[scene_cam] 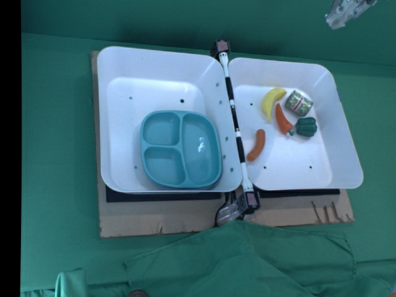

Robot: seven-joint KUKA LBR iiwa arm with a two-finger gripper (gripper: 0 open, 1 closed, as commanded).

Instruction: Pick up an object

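Camera view: the claw (346, 8) hung at the top right corner, up over the green surface (55, 135) and beyond the far rim of the right bin (346, 166), w/ nothing between its tips. Whether it was spread or pressed together couldn't be told; too small and blurred.

Key relation: every pickable item lay below and left of the claw in frame, clustered in the right bin's upper half. Nearest was the small can (299, 103), lying tilted, green-and-pale label. Just beside it toward the bin's front sat the green pepper (306, 127), dark and lumpy. The banana (271, 102) lay left of the can, yellow, curved, long axis running diagonal from upper right to lower left. The carrot (283, 120), orange, slim, slanted the other way, its lower end near or touching the pepper; contact unclear. The sausage (255, 145), orange-red, sat apart from the rest, closer to the divider bar (234, 122), axis steeply diagonal.

Judgement: approach not begun; the claw would need to travel down and left into the bin. The sausage looked the cleanest target, being isolated, w/ tips best set across its narrow width.

The left bin (117, 73) held a teal divided plate (180, 148).
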